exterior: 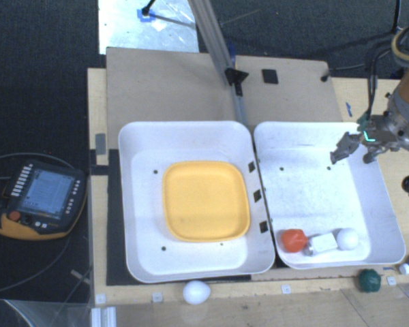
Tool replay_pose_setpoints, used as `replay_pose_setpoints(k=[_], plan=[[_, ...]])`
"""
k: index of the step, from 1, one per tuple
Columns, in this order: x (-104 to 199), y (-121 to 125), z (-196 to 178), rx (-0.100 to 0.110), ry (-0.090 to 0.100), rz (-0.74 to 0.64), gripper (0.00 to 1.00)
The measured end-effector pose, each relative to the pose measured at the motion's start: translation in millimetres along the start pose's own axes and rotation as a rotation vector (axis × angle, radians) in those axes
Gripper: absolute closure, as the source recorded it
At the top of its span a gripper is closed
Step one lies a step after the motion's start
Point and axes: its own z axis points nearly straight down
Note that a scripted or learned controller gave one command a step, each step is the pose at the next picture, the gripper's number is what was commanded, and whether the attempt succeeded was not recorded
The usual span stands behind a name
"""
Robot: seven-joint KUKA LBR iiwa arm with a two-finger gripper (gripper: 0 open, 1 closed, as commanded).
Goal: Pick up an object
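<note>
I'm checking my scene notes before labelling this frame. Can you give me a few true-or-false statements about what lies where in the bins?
1. A yellow plate lies in the left bin. True.
2. A red object lies in the right bin, near its front edge. True.
3. The gripper holds the red object. False: it hangs above the right bin's far right part, apart from the objects.
4. A white egg-shaped object lies on the plate. False: it lies on the bench, in front of the left bin.
5. A white ball lies in the right bin. True.
</note>
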Motion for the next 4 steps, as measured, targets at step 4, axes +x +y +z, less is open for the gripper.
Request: replay_pose_setpoints(k=[4], plan=[[-1.3,-16.5,155.9,0.005,0.001,0.001,0.00]])
